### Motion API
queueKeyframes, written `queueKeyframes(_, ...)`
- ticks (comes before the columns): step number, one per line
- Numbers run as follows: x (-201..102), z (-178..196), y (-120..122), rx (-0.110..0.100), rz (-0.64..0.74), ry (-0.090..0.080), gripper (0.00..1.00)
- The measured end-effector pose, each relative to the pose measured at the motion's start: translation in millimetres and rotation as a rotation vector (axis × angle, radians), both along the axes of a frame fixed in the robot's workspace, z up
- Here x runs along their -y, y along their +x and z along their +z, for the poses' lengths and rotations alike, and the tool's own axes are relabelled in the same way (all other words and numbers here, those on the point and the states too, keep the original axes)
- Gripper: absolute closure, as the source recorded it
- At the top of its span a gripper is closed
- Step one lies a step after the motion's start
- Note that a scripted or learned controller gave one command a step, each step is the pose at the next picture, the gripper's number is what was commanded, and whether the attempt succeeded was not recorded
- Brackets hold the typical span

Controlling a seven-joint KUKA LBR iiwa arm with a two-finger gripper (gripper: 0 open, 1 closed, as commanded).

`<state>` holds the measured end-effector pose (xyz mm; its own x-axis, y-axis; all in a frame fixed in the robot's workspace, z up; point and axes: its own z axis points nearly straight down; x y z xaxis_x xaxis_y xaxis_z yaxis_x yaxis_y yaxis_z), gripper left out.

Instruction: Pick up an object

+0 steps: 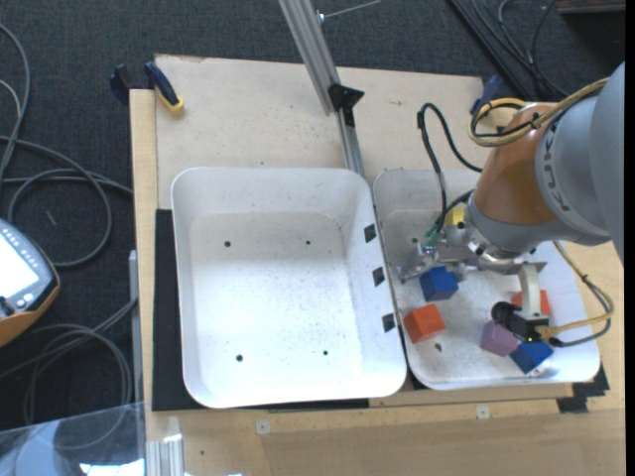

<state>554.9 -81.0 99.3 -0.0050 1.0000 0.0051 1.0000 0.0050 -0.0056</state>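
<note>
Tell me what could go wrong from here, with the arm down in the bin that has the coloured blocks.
1. The end effector is right beside the blue cube; a slight miss could push the cube away instead of picking it up.
2. The orange cube lies just in front of the blue cube and may get knocked.
3. Both cubes lie near the side wall of the bin, so a shove could jam one against it.

Matt white plastic bins (pixel 260 184), bare wooden bench (pixel 248 117)
</note>
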Motion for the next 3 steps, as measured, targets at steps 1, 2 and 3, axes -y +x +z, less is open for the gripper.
queueKeyframes(1,45.6,0.8,36.0,0.009,-0.007,-0.007,0.00)
queueKeyframes(2,11.5,-0.4,-35.7,-0.002,-0.005,-0.001,0.00)
queueKeyframes(3,12.7,10.8,-32.4,0.006,-0.005,-0.003,1.00)
